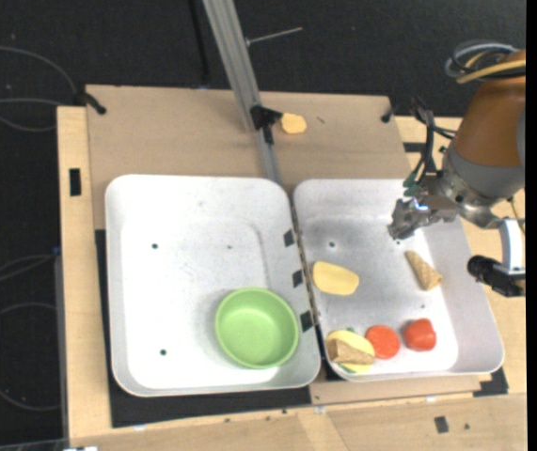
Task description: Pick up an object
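My gripper (405, 224) hangs over the upper right part of the right bin (362, 200), with nothing visible between its fingers. Just below and right of it lies a tan wedge-shaped piece (424, 270). A yellow lump (335, 278) rests near the bin's left side. Along the front edge sit a yellow and tan item (351, 350), an orange-red ball (383, 340) and a red object (420, 334). In the left bin (174, 214) a green bowl (256, 327) stands near the front right corner.
A small yellow piece (292, 123) lies on the brown board behind the bins. A slanted metal post (235, 54) rises from the gap between the bins at the back. The arm's orange and grey body (489, 139) fills the right side.
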`<state>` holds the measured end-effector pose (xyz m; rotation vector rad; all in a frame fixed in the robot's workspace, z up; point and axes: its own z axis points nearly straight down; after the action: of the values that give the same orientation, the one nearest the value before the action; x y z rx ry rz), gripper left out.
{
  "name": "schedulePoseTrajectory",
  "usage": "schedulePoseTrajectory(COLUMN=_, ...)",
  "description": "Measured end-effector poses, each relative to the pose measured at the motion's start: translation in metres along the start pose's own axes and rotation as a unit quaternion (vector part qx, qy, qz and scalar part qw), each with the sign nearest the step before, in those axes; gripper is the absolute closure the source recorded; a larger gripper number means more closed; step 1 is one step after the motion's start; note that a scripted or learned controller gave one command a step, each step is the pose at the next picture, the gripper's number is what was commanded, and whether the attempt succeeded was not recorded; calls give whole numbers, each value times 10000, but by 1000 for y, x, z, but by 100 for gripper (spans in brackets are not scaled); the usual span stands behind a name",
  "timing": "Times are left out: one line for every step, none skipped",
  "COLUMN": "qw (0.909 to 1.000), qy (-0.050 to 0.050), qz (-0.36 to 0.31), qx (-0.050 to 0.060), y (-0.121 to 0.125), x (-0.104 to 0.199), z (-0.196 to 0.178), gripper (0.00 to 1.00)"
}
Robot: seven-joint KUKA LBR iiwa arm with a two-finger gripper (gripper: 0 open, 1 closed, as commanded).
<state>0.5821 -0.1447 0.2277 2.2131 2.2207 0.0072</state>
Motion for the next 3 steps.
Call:
schedulePoseTrajectory(qw=10000, qy=18, qz=-29, qx=22, y=5, x=63, z=-5, gripper=100)
schedulePoseTrajectory(qw=10000, qy=14, qz=-25, qx=32, y=20, x=116, z=0, gripper=100)
schedulePoseTrajectory(qw=10000, qy=16, qz=-26, qx=41, y=16, x=173, z=-1, gripper=100)
